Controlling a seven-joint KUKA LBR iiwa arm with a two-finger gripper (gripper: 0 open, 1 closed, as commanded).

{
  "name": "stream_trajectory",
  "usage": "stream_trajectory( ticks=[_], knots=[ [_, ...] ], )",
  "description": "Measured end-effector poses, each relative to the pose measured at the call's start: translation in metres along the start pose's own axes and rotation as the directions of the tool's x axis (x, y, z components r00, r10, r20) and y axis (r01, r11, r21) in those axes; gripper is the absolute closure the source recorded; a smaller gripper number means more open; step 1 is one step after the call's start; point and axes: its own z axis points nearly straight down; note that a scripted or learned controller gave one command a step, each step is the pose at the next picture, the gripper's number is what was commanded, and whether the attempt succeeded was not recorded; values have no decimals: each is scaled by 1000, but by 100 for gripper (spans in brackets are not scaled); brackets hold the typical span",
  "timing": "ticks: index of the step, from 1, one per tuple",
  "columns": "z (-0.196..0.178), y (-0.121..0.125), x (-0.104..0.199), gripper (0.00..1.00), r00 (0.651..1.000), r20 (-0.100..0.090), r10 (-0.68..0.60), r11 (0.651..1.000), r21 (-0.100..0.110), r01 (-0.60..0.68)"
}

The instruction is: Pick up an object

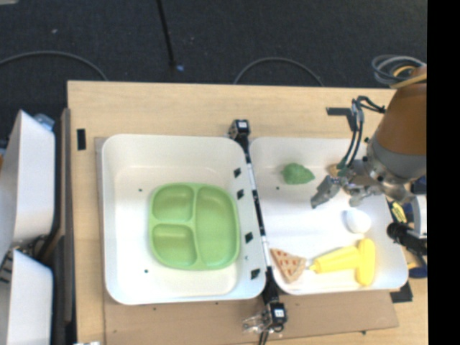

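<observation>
The left bin (115, 192) holds a green divided tray (194, 225) lying flat near its middle. The right bin (316, 221) holds a green lump (297, 173) towards its far edge, a small white ball (356, 221), a waffle-like wedge (288, 266) at the near left corner, and a yellow toy hammer (348, 261) along the near edge, its long axis running left-right with the head right. The gripper (338, 190) hovers between lump and ball, fingers seemingly spread with nothing in them.

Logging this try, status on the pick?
Gripper over right bin, holding nothing. Green lump, white ball, yellow hammer untouched. Nothing in the way.
</observation>
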Motion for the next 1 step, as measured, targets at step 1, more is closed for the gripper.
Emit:
stream_trajectory(
  ticks=[1],
  knots=[
    [-7, 3, 0, 0, 1000, 2, -3, 1000, -13, 3]
  ],
)
